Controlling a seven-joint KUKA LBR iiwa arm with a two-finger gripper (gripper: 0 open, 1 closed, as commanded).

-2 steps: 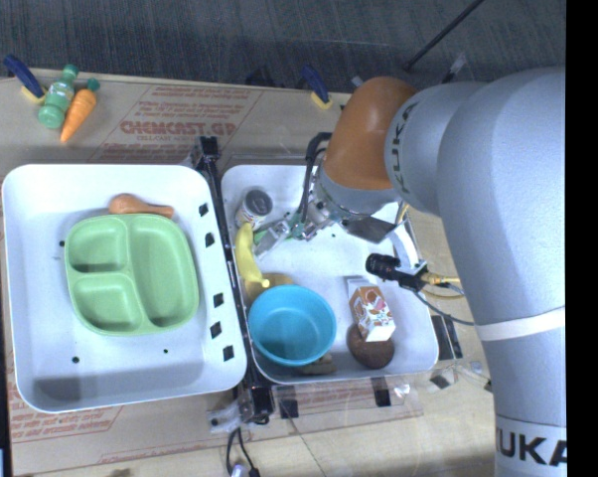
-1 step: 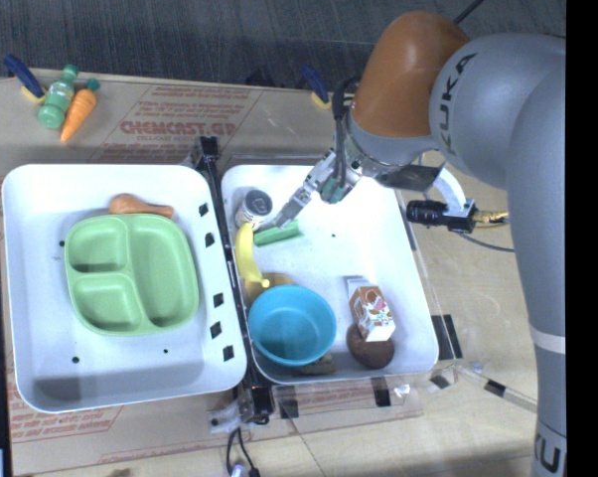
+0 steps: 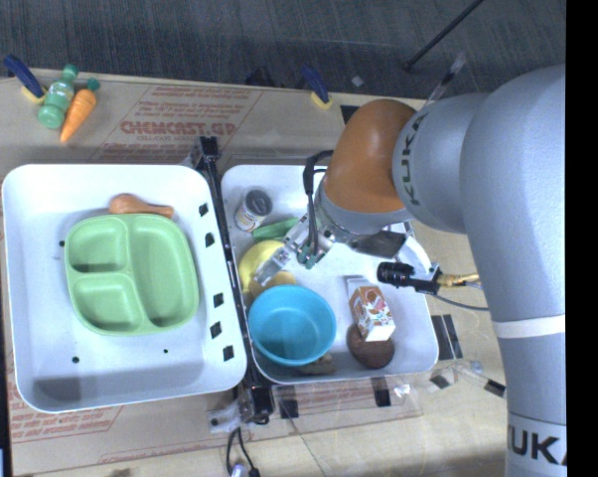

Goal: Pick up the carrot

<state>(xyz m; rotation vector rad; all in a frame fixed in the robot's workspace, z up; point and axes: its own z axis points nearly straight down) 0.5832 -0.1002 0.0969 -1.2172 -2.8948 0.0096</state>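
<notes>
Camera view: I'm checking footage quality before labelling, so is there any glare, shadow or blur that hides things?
Camera view: lighting is even and soft; the left bin shows a faint shadow in its lower corner; the arm hides part of the right bin; the carrot on the bench is small but sharp; no strong glare.

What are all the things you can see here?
Carrot: 1, orange, on the bench, top left, outside the bins.
Toy bottle: 1, green, beside the carrot.
Plate: 1, green, divided, in the left bin.
Drumstick: 1, tan, above the plate.
Bowl: 1, blue, in the right bin.
Can: 1, silver, right bin.
Carton: 1, small, right bin.
Gripper: 1, low in the right bin.
</notes>
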